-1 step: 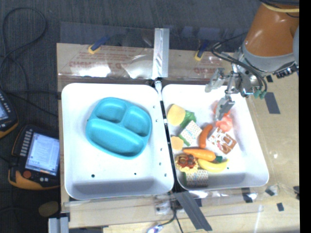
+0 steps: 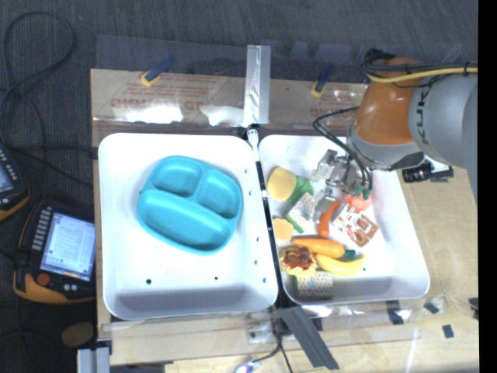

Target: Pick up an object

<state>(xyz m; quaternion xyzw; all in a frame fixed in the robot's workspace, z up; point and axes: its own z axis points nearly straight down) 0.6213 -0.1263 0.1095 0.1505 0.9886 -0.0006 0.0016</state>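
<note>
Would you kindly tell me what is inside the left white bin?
The left bin holds a blue divided plate with three compartments, lying tilted toward the bin's back. The plate covers the bin floor beneath it, so anything under it cannot be seen.

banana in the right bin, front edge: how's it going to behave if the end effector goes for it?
The banana looks like smooth toy plastic, so probably stiff, light and somewhat slippery. Its curved, rounded body may rock or spin if pinched off-centre. It lies against the carrot, near the right bin front wall, so a push would likely nudge its neighbours too.
</note>
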